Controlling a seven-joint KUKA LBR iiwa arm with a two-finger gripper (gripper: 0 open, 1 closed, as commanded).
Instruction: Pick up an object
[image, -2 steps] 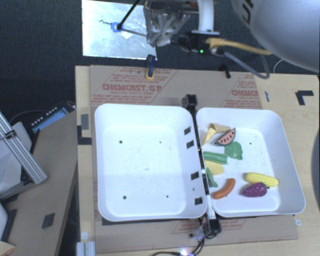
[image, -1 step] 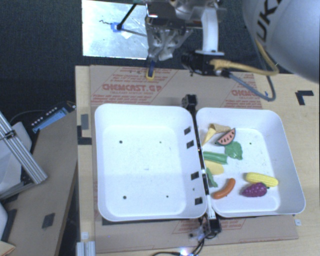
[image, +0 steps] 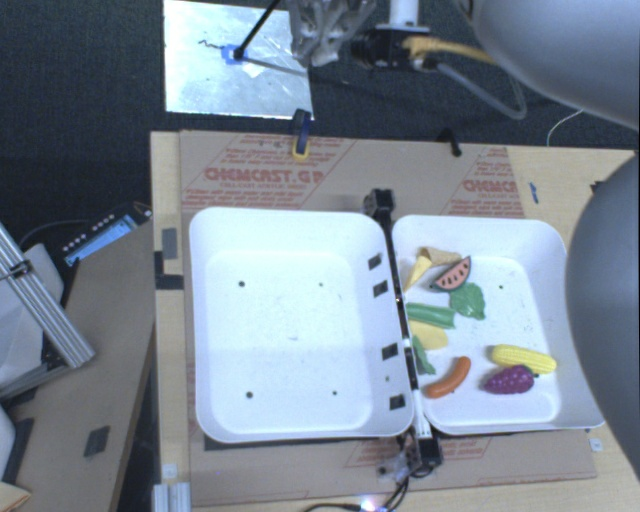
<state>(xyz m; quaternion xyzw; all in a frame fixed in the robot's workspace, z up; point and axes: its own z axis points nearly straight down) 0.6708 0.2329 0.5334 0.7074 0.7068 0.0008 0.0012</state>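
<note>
Item: right bin (image: 545, 240), shallow, white, standing on the table (image: 250, 165) and taken here as the landmark for all placements. Contents: a cluster of toy foods lying toward the bin's left wall. Watermelon slice (image: 452, 273) near the upper left corner of the bin, just beside a yellow wedge (image: 420, 267). Green leafy piece (image: 468, 301) just below the slice. Green pod (image: 430, 315) against the bin's left wall, long axis running roughly left to right. Sausage (image: 447, 377) toward the lower left of the bin, long axis tilted, rising to the right. Corn cob (image: 522, 357) toward the lower middle, long axis nearly level, apart from its neighbours except for the grape bunch (image: 508, 380) just below it. Tool (image: 322, 30): seen at the top edge of the camera view, well beyond the bin's far rim and off to its upper left, above a pale sheet on the floor; holding nothing visible; whether its fingers are spread or closed cannot be told. Governing relation: every candidate lies down and to the right of the tool, well apart from it. Judgement: the corn cob offers the clearest grasp, taken across its short width.
</note>
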